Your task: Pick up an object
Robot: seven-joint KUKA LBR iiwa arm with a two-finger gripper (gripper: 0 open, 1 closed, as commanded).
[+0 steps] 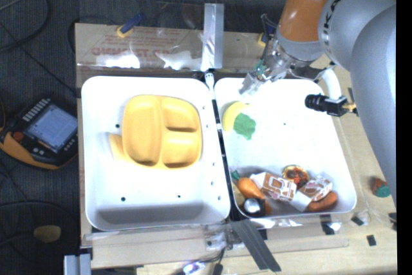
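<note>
Dark carpet surrounds a bench that carries two shallow white bins side by side. Nearest to me, along the front wall of the right bin (pixel 341 158), lies a jumble of small things: an orange carrot-like piece (pixel 249 189), some printed packets (pixel 279 187) and a reddish sausage-shaped piece (pixel 322 201). In the left bin (pixel 90 138) a yellow divided tray (pixel 161 131) sits upside down, well apart from the arm.

Farther back in the right bin, against its left wall, rest a pale yellow round object (pixel 230 114) and a green lump (pixel 244 125), touching each other. At the far rim hangs the gripper (pixel 253 85), slanted down and leftward; whether it is spread or closed I cannot tell, and nothing shows in it. The green lump lies just near and slightly left of its tip, so I judge that the closest pick: a short drop forward. The front pile is well apart.
</note>
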